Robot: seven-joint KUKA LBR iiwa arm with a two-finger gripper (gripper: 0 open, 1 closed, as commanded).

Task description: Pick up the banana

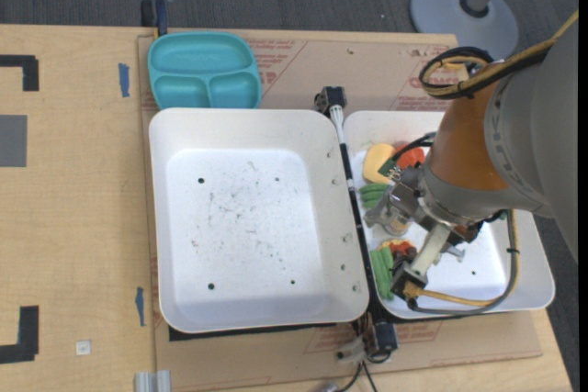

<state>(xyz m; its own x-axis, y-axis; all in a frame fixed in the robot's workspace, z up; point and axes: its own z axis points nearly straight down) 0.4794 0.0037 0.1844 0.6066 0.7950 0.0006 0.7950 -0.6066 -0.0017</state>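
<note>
Claw [392,215] low in right bin [531,287], near banana [376,162]; open or closed, cannot tell

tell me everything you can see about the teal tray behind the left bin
The teal tray is a rounded rectangle of smooth, plastic-looking material. Raised ridges split it into one long compartment at the far side and two smaller ones nearer the camera. It lies flat on the bench, just beyond the left bin, its near edge meeting that bin's far rim.

Red print [277,60] on cardboard [377,73], too blurred to read
</note>
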